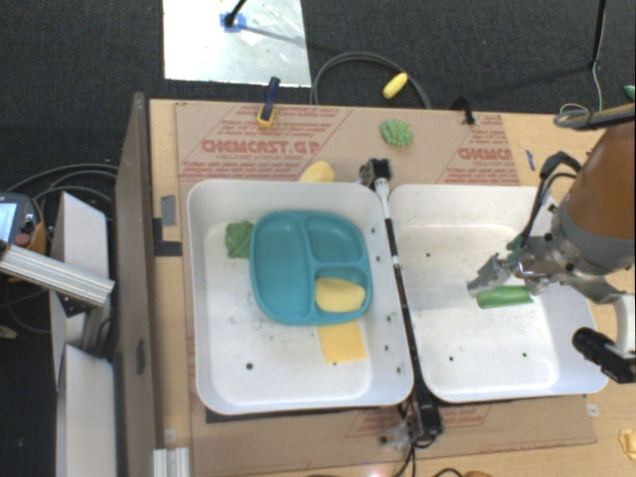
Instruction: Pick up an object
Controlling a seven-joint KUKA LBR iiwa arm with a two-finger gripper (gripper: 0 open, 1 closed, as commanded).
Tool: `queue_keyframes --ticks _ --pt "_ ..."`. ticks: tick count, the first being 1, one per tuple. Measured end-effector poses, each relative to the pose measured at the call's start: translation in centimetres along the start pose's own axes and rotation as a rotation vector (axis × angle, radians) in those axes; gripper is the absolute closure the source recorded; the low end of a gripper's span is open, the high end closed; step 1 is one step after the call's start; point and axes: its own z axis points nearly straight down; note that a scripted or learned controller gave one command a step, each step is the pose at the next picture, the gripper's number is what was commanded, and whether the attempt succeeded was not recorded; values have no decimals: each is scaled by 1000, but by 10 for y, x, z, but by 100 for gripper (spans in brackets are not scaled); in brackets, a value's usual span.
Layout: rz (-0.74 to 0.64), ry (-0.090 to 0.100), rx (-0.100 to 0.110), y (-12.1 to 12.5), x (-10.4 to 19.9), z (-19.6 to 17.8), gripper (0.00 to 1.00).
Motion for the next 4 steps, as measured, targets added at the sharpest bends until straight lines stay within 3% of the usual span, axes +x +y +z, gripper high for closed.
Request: queue_keyframes --ticks 1,2,3,4 --pt "2 -3 -3 62 -46 49 0" --pt "3 -2 0 76 -71 85 0" --pt "3 0 3 70 -93 152 0" --pt "0 -1 -3 71 -92 138 100"
